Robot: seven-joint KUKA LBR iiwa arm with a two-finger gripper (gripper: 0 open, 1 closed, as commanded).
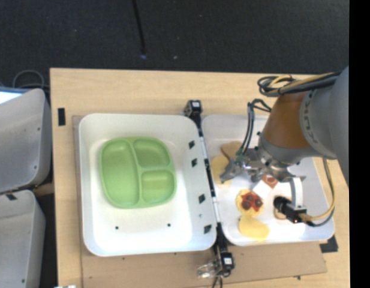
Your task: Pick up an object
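1. Hung low over the right bin [316, 236], arm [304, 122] reaching in from the right, gripper [256, 171] just above the loose items, presumably to close on one.
2. Could not tell the gripper's opening, nor anything held.
3. Lay inside the right bin near the gripper: red-and-yellow object [250, 201], pale yellow piece [253, 227], both likely targets.
4. Rested in the left bin [89, 221], beyond the right bin's divider: green sectioned plate [137, 172], well apart, untouched.

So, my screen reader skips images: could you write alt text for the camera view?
A grey robot arm reaches over the right white bin, above small yellow pieces and a red-topped item. The left white bin holds a green divided plate.
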